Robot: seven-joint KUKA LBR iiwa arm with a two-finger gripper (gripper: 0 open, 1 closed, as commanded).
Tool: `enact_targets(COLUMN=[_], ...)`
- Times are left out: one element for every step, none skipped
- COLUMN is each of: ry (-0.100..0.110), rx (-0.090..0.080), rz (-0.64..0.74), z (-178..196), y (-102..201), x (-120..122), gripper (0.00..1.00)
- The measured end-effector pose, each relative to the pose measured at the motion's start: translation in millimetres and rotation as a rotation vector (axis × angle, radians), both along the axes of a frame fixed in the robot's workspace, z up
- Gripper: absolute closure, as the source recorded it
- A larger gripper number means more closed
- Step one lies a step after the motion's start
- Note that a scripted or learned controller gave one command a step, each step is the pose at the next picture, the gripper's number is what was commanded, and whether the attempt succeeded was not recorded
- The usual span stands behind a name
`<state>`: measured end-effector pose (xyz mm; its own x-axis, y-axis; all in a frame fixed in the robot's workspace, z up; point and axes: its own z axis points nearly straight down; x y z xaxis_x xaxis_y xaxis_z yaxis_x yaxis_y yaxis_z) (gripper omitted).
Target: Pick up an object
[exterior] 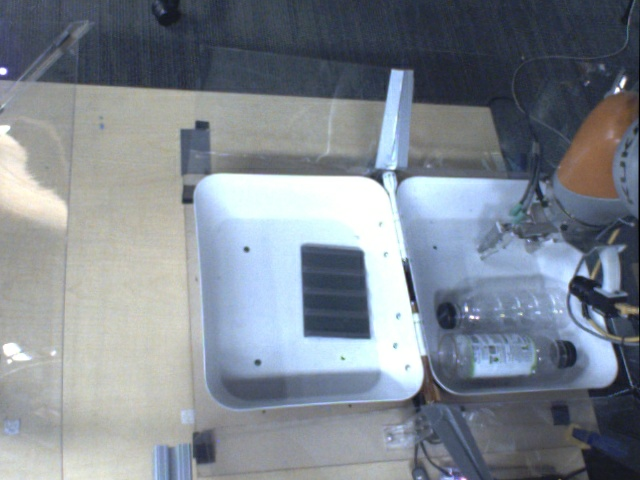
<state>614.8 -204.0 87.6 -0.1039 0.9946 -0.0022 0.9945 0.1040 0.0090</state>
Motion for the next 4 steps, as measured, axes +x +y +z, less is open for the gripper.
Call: enact_targets(ry=[0.006, 0.002, -0.005, 0.002], rx=[-0.002, 0.001, 0.000, -0.001], rz=[0.071, -0.080, -0.074, 0.216], z=[0.0, 24.2, 36.7, 11.0], y=[81.4, 90.3, 91.6, 76.3], x=[55.0, 55.8, 58.0, 56.0], gripper=[0.00, 0.00, 1.00, 1.00])
